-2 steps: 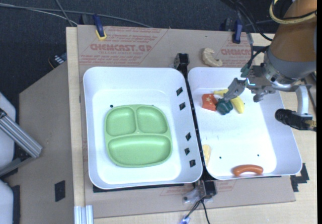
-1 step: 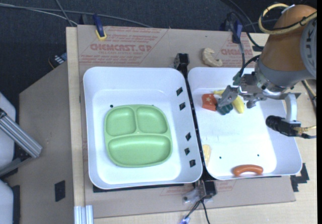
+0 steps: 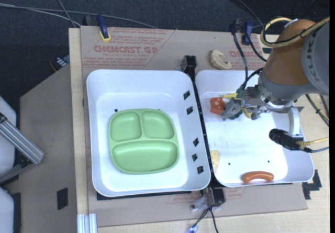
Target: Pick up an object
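My gripper hangs low over the back left part of the right bin, under the grey arm with the orange band. A small red object lies just left of the gripper, close to it; contact cannot be judged. A small yellow piece sits right at the gripper's upper edge. An orange sausage-shaped object rests at the bin's front edge. A pale yellow item lies against the bin's left wall near the front.
The left bin holds a green divided plate. A beige curved object lies on the bench behind the right bin. A black part with a yellow cable reaches in from the right. Cables hang behind the arm.
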### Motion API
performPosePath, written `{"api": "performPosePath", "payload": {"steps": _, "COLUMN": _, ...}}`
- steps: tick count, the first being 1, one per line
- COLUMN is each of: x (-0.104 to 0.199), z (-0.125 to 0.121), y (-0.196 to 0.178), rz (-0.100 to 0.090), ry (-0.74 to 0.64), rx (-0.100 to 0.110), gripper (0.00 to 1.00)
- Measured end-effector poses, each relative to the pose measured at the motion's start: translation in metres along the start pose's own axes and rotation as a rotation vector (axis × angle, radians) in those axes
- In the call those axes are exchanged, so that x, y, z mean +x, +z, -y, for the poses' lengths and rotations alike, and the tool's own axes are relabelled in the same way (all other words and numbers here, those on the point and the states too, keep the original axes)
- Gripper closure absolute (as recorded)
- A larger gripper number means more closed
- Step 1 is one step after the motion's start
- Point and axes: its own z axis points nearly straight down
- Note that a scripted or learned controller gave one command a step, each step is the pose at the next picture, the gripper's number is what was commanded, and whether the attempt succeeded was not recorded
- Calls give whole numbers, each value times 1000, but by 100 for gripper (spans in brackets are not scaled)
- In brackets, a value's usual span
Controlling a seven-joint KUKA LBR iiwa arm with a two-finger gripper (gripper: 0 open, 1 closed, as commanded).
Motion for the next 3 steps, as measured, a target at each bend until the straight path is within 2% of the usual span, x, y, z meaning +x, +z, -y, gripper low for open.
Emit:
{"api": "performPosePath", "payload": {"steps": 1, "x": 1, "z": 6, "y": 63, "rz": -1, "ry": 0, "rx": 2, "gripper": 0}}
{"api": "performPosePath", "payload": {"steps": 2, "x": 1, "z": 3, "y": 48, "rz": 0, "ry": 1, "rx": -6, "gripper": 100}}
{"api": "performPosePath", "payload": {"steps": 3, "x": 2, "z": 3, "y": 4, "rz": 2, "ry": -1, "rx": -10, "gripper": 100}}
